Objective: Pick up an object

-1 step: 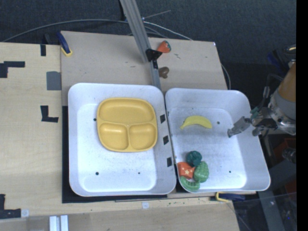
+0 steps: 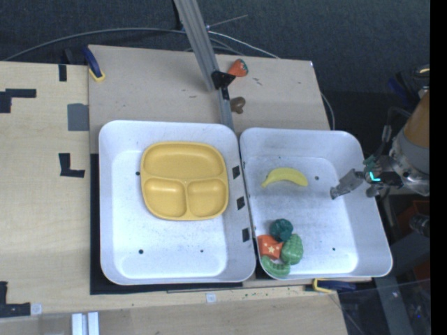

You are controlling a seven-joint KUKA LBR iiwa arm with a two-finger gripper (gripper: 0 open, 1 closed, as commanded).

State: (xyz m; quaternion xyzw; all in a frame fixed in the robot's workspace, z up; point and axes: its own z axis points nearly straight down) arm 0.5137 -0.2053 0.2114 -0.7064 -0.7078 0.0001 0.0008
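Banana (image 2: 285, 178) is the yellow curved thing lying flat in the right bin (image 2: 349, 145), which makes a good landmark. The banana sits in the far half of that bin, a bit toward its left wall. Nothing touches it.

Down in the near left corner of the right bin there is a little heap of toys. A dark green ball-like toy (image 2: 282, 228) is at the top of the heap. A red-orange toy (image 2: 269, 245) is just beside it, and a light green toy (image 2: 290, 250) touches both. They press up against the bin's near left corner.

The gripper (image 2: 342, 187) is at the right side of the right bin, over the rim and leaning in toward the middle. A grey finger (image 2: 347, 183) points left, toward the banana, but it is well apart from it. I cannot tell if the pincer is wide or narrow, because it looks like one small grey shape from up here. Nothing can be seen between its tips. A small blue-green light (image 2: 376, 176) glows on the wrist, just right of the bin's rim.

To the left of the right bin, touching it side by side, is the left bin (image 2: 112, 187). A yellow tray (image 2: 185, 180) with three parts lies flat in it, in the far half.

Behind the right bin, on the wooden bench (image 2: 140, 82), a grey pole (image 2: 199, 33) slants up.
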